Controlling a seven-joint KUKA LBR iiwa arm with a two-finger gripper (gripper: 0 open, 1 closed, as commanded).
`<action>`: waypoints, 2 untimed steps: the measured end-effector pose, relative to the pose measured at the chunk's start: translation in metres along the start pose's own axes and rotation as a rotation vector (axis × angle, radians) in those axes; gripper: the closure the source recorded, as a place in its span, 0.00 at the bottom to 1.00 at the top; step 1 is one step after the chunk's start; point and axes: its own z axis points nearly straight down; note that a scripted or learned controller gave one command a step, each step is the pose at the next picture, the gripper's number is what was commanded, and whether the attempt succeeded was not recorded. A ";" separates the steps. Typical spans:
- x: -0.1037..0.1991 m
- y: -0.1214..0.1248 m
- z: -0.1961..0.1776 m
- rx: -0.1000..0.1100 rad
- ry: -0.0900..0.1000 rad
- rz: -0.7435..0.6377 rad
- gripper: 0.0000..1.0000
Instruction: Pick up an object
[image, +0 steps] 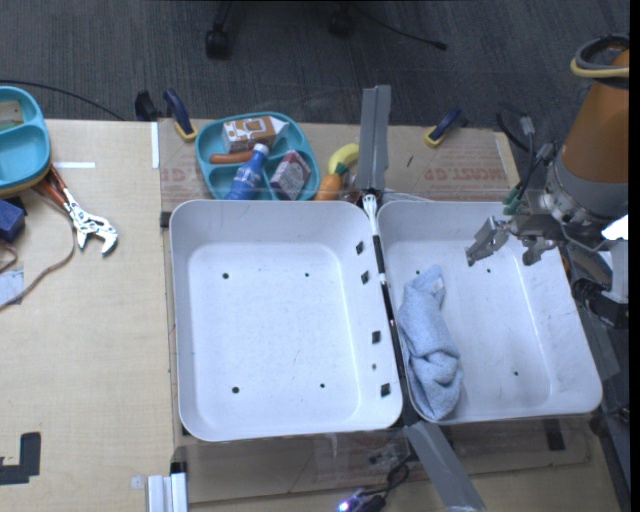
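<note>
From my seat I see the gripper (508, 244) hanging over the upper part of the right bin (560, 400), coming in from the right edge under the orange band of the arm (598, 130). Its fingers (484, 246) are spread apart, with nothing between them; one dark tip points left toward the bin's middle and the other sits nearer the wrist.

The thing to pick, a crumpled grey-blue cloth (432, 342), lies in the right bin along its left wall, running from about mid-height down to the lower left corner. It is below and to the left of the gripper and apart from it; no contact that I can see.

The left bin (200, 400) sits just beside the right one, the two rims meeting along a line of small dark clips.

On the bench (90, 380) behind the bins there is a teal divided tray (212, 135) with a blue bottle (246, 172), a small carton and other small items I cannot identify. A yellow and orange object (340, 168) lies just to its right. Far left, a wrench (88, 226) lies beside the edge of another teal tray (30, 150).
</note>
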 end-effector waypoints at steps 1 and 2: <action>-0.055 0.001 0.028 0.000 0.000 0.265 0.00; -0.024 0.080 0.139 0.000 0.000 0.414 0.00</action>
